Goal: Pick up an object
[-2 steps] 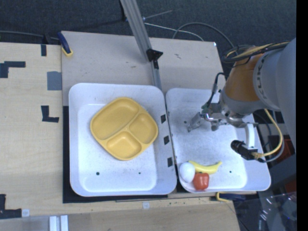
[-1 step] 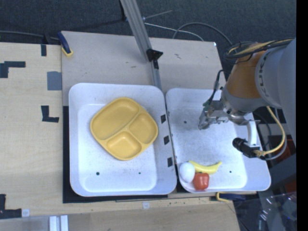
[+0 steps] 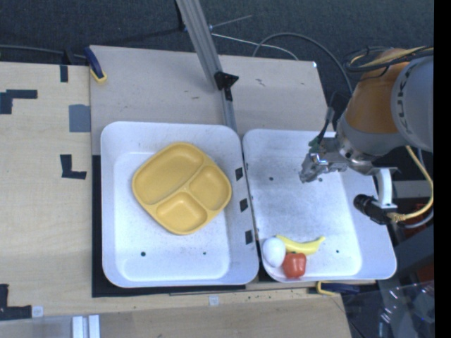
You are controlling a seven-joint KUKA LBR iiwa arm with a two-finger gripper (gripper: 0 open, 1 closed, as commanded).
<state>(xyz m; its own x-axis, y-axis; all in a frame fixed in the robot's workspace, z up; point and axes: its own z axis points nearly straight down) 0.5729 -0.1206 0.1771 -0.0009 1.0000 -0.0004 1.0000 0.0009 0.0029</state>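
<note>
We see two white bins side by side on the tabletop (image 3: 162,90). The left bin (image 3: 120,259) holds a yellow plate (image 3: 181,187) with three sections, lying flat near the bin's middle.

The right bin (image 3: 366,248) holds three small things bunched together at its near edge, close to the near left corner. There is a white ball (image 3: 273,252), a yellow banana (image 3: 304,244) and a red thing (image 3: 295,264) that may be a pepper or a tomato; it is too small for us to tell which. They touch each other, and the banana lies across the top of the other two.

The grey arm comes in from the right side. Its tool (image 3: 311,169) hangs over the far part of the right bin, well apart from the three things. The tool is small and dark from above, and we cannot tell what state it is in. We see nothing in it.

A grey metal pole (image 3: 201,34) slants across the far edge of the tabletop and runs out of the top of the view.
</note>
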